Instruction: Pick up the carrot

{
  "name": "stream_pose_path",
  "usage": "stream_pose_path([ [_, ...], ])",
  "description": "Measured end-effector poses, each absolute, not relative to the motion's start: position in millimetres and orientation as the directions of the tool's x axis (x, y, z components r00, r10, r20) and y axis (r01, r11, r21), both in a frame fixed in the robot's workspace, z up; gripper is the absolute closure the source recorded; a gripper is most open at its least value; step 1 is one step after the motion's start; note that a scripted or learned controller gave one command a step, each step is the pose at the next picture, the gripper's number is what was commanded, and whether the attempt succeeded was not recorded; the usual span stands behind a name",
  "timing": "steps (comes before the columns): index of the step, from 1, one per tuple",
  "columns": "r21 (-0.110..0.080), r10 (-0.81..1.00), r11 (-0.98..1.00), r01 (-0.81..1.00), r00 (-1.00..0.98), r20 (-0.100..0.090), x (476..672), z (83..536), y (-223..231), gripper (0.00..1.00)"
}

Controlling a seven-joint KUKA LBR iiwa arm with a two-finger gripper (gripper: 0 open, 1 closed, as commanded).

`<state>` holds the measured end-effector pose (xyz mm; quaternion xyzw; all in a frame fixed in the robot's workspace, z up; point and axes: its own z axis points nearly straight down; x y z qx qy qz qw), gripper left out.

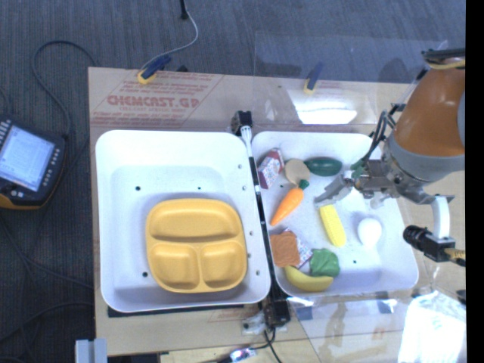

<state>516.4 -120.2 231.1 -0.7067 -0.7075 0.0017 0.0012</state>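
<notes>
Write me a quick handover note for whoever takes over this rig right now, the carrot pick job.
Gripper: low over the right bin, just right of the carrot, nothing between its fingers.
Carrot: lying in the right bin near its left wall, leafy end up toward the packet, with the corn cob to its right.
Left bin: holds the yellow divided tray.
Done: approach only.
Left: close on the carrot and lift it.

Cardboard-covered bench point(151, 100) under two white bins point(121, 157), side by side
</notes>
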Motion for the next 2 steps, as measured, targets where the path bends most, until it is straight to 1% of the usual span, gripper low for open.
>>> stream_pose_path([
  [1, -0.001, 0.992, -0.127, 0.992, 0.127, -0.001, 549.5, 93.9, -110.4, 0.00],
  [2, -0.005, 0.992, -0.130, 0.992, 0.130, -0.005, 547.9, 102.1, -112.4, 1.00],
])
